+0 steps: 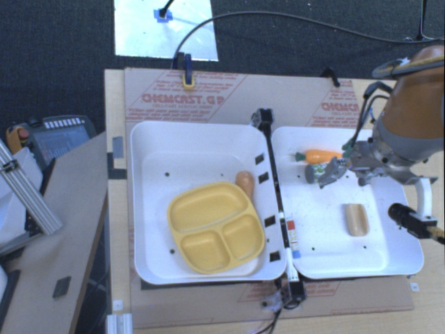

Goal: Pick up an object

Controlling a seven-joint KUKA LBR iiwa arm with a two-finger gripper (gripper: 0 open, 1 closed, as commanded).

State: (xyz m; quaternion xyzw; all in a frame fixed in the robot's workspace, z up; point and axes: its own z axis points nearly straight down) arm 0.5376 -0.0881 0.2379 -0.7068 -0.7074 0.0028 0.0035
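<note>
The carrot (321, 156) lies flat near the far wall of the right bin (327, 263), orange body pointing right, green stub left. The tool (332, 172) hangs just beside it on the near side, over something small and grey; whether it is spread or closed, or has hold of anything, I cannot tell. Nearer than the carrot, a tan bread-like piece (357, 219) lies well apart. Left of the carrot, across the divider, the left bin (149, 141) holds a yellow tray (215, 226) with a sausage (245, 182) touching its far edge. The carrot looks like the likely target, given how the tool sits.
</note>
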